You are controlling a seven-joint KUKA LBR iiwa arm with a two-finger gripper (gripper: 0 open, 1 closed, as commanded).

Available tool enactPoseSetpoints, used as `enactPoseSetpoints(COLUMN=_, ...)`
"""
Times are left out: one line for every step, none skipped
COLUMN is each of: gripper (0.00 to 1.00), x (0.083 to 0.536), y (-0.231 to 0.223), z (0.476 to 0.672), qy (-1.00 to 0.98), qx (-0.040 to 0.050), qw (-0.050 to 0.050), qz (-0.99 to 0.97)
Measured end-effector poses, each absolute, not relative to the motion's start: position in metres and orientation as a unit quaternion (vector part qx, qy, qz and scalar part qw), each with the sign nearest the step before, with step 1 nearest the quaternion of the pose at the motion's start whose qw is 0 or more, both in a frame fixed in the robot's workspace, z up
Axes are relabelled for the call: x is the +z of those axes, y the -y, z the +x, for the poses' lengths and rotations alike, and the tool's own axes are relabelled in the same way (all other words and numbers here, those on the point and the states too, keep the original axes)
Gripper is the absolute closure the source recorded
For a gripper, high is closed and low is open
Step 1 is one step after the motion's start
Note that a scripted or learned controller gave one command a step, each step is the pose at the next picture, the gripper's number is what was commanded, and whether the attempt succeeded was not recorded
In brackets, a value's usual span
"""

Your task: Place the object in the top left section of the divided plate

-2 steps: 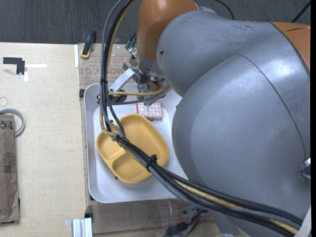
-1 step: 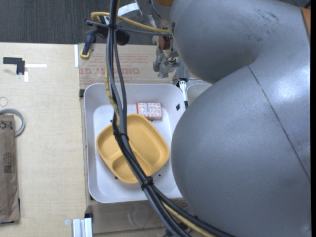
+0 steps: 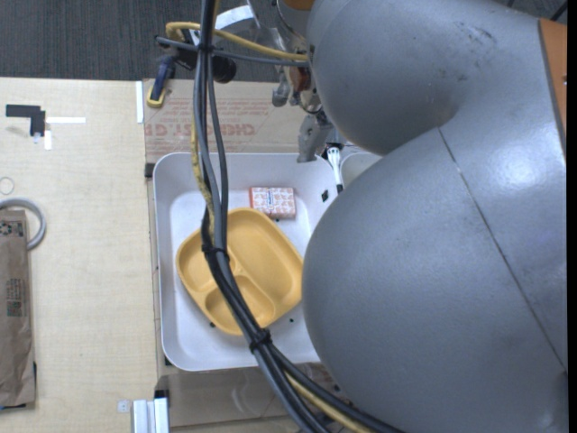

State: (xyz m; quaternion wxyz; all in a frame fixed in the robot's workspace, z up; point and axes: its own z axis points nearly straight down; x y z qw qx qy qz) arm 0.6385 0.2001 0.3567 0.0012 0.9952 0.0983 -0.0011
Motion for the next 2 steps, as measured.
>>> enactPoseSetpoints(gripper=0.00, x=0.357, y=-0.200, z=0.639, qy=-0.098, qx=-0.0012, qw=0.001, qz=0.995)
enactPoseSetpoints(gripper=0.00, x=0.140, y=-0.226, z=0.612, qy=-0.096, qx=-0.0012, qw=0.001, qz=0.995)
